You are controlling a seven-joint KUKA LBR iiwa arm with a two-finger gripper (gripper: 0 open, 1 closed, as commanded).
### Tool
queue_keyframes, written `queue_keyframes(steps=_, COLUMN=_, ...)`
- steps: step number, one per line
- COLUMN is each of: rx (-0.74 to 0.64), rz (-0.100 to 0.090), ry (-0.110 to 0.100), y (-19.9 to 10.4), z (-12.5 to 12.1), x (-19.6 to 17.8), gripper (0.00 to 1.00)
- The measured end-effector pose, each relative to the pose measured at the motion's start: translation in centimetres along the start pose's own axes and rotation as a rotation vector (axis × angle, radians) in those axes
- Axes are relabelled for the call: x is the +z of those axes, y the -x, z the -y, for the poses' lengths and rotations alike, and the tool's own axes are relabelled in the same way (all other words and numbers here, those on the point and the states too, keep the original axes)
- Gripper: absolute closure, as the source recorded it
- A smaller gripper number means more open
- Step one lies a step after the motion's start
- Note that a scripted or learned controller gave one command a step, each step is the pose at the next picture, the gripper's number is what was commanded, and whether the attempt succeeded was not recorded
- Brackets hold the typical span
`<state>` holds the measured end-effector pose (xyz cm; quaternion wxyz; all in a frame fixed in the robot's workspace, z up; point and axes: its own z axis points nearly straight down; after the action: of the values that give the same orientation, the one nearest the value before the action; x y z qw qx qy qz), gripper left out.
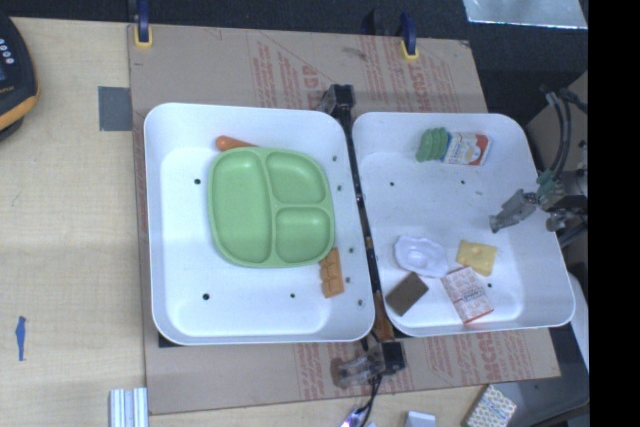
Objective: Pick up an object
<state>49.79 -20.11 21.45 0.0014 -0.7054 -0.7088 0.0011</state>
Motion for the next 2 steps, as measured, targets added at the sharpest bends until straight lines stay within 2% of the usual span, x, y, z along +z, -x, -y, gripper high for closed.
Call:
queue_keyframes(steps=1, rx=-0.004, rz=-0.003, ry=-0.007, y=-2.1, z=-3.6, x=9.4, gripper=0.00)
queue_keyframes(steps=2, rx=-0.002, rz=0.002, ry=0.005, y=1.1, z=-11.7, x=12.3, gripper=0.00)
